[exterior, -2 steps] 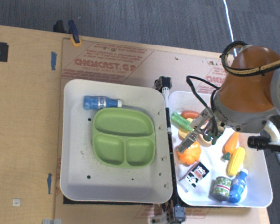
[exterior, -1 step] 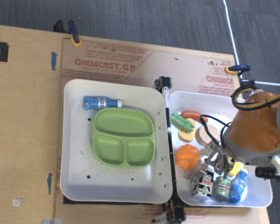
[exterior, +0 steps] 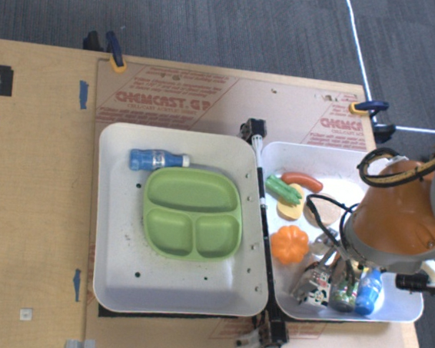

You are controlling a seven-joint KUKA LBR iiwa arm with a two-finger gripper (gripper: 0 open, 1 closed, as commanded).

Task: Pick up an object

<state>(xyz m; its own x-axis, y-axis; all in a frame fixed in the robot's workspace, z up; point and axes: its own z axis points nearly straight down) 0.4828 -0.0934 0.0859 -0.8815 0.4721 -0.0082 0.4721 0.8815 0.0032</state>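
My gripper (exterior: 319,283) is lowered into the front part of the right bin (exterior: 402,312), under the arm's orange band (exterior: 395,217). Just to its left sits an orange pumpkin toy (exterior: 289,244). A blue object (exterior: 369,293) lies close on its right, partly under the arm. Farther back in this bin lie a green vegetable toy (exterior: 282,188), a red sausage (exterior: 302,181) and a yellow piece (exterior: 290,209). I see nothing clearly held in the gripper.
The left bin (exterior: 111,220) holds a green divided plate (exterior: 193,211) and a blue-and-white bottle (exterior: 156,159) at its back. A black clamp (exterior: 252,128) stands between the bins at the back. Cables loop above the wrist.
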